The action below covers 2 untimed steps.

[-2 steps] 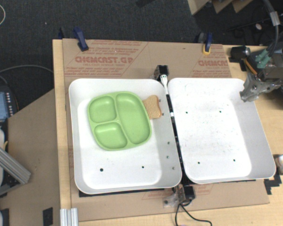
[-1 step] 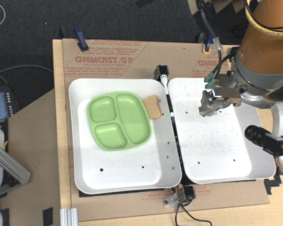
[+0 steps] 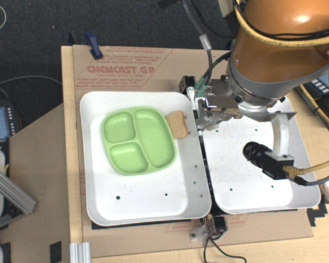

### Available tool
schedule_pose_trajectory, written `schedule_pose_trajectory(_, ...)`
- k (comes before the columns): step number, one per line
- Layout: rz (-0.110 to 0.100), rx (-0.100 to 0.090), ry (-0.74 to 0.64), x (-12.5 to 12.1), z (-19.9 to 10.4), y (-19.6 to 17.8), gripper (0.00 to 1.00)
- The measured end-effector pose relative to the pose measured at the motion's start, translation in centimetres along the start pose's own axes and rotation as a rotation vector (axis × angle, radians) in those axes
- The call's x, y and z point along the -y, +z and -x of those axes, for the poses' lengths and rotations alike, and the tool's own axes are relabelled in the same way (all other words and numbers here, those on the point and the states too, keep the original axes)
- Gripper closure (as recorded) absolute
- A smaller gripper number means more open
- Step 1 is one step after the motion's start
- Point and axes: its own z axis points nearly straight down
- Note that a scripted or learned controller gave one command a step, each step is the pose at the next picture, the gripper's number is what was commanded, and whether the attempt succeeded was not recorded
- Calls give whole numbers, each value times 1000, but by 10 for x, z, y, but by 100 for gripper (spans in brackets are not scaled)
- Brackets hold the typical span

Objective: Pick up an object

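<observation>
Left bin (image 3: 98,199) holds a green three-compartment plate (image 3: 138,140), lying flat toward its far half. A tan sponge-like block (image 3: 177,124) sits against the plate's right edge, near the bin's right wall. Arm (image 3: 285,37) comes in from the right, orange band over the far part of the right bin (image 3: 241,196). Gripper (image 3: 204,109) sits low at the rims where both bins meet, just beside the tan block. Can't tell the finger state, wrist hardware hides them. Cardboard sheet (image 3: 120,64) covers the surface under both bins.
</observation>
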Motion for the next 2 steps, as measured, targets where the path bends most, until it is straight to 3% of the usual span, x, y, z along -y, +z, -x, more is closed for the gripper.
schedule_pose_trajectory(1, -8, 4, 14, 1, 46, 23, 100)
schedule_pose_trajectory(2, 4, 0, 5, -1, 5, -27, 100)
